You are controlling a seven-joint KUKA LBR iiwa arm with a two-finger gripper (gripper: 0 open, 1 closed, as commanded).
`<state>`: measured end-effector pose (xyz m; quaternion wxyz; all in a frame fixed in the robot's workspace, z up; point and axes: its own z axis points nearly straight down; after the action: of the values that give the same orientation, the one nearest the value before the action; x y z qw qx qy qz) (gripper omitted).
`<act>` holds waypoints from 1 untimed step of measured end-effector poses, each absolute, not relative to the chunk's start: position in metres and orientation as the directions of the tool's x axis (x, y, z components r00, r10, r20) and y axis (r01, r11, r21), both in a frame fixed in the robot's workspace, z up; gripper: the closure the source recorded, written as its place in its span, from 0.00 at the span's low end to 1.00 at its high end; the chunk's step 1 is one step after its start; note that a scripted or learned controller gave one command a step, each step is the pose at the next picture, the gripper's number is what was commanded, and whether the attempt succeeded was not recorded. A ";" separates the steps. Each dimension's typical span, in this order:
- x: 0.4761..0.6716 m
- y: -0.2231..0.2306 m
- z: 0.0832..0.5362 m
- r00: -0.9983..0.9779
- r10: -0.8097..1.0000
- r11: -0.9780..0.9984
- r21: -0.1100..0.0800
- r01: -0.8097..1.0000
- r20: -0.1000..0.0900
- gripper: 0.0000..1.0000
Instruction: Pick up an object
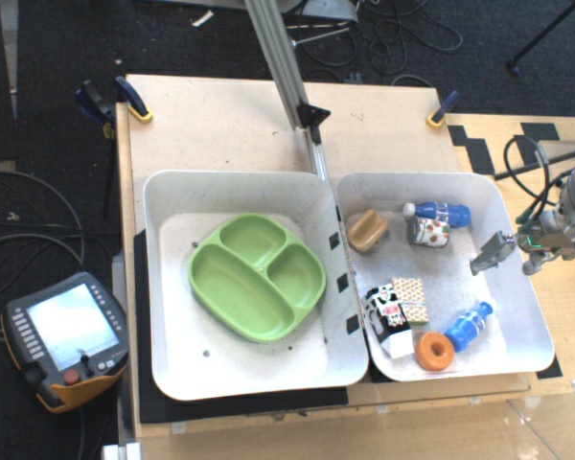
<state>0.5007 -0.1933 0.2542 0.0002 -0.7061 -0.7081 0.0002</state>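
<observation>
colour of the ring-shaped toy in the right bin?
Orange; the ring toy shows in the camera view, near the bin's front edge.

No legible text, brand or number observed. The label on the small blue-capped bottle is too blurred to read.

a grey metal bar slants across the tabletop, far up and left of the fingers. two clamps with yellow tips grip the tabletop's far edge. a teach pendant with a lit screen lies on the dark floor, well left of the fingers, with cables beyond.
</observation>
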 end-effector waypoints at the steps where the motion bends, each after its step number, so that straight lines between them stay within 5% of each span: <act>1: 0.501 -0.193 0.254 -0.002 1.000 0.002 -0.001 1.000 0.000 0.00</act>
<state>0.5007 -0.1934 0.2543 0.0003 -0.7065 -0.7077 0.0001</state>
